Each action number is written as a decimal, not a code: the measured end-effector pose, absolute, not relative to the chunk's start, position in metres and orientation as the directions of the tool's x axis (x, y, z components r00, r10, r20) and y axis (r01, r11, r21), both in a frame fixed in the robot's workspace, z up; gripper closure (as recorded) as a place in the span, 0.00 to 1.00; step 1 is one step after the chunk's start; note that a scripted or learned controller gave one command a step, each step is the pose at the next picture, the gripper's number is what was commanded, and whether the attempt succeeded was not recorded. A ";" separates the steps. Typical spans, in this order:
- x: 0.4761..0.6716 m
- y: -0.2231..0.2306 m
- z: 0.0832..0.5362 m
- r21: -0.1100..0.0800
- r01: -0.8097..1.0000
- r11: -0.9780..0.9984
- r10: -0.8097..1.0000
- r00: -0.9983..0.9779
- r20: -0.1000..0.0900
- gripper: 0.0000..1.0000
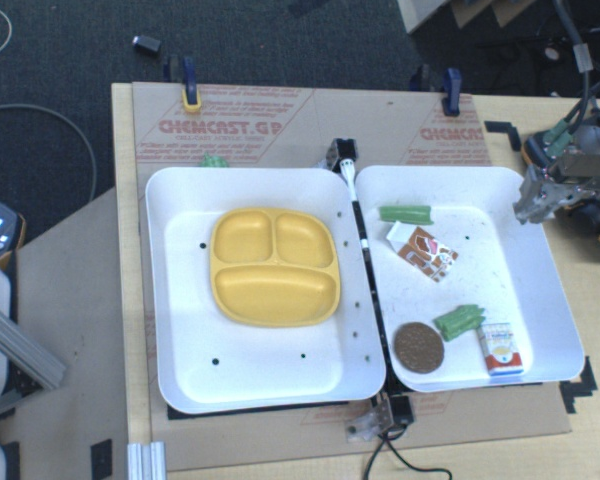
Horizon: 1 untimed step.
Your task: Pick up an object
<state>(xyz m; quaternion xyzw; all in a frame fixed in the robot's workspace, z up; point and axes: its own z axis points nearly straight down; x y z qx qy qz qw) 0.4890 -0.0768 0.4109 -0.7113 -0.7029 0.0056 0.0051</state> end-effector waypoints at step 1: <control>0.480 -0.006 0.452 0.007 1.000 0.008 1.000 -0.008 0.001 1.00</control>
